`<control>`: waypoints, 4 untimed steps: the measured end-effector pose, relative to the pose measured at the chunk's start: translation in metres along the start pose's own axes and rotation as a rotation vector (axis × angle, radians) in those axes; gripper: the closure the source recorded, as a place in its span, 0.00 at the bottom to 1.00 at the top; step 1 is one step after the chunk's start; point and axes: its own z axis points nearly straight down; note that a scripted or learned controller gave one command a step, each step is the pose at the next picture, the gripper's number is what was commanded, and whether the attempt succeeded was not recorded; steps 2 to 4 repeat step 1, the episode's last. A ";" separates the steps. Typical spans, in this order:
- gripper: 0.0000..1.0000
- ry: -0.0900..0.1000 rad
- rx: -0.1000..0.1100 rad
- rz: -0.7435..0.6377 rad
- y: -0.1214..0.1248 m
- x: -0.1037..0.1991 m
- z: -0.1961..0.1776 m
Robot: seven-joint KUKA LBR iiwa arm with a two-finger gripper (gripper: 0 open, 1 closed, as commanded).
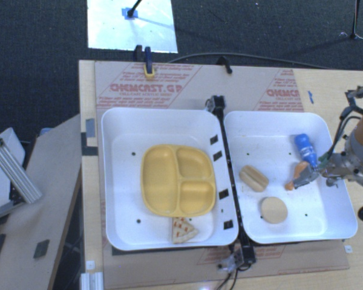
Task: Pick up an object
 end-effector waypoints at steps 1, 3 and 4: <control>0.00 -0.002 -0.011 -0.004 0.003 0.000 -0.005; 0.00 -0.002 -0.011 -0.004 0.003 0.000 -0.005; 0.00 -0.002 -0.011 -0.004 0.003 0.000 -0.005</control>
